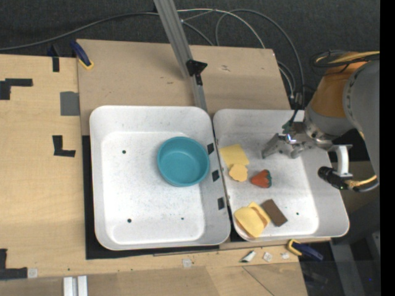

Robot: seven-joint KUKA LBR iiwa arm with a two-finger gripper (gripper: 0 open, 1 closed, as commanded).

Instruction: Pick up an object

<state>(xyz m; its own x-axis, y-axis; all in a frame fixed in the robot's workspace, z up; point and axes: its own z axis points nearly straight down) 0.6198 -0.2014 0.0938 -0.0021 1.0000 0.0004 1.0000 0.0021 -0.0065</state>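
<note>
**Tool over the right bin, nothing lifted yet**

From my console the tool (pixel 276 147) hangs above the right bin (pixel 321 227), fingers spread apart and gripping nothing — so the pick has not happened yet. Candidates all lie on that bin's floor: a yellow wedge (pixel 234 155), a small yellow piece (pixel 239 174) touching it, a red strawberry-like toy (pixel 261 178) nearest the tool, a yellow block (pixel 250 219) and a brown block (pixel 274 212) beside it. The left bin (pixel 111 165) holds a teal bowl (pixel 182 160).
</note>
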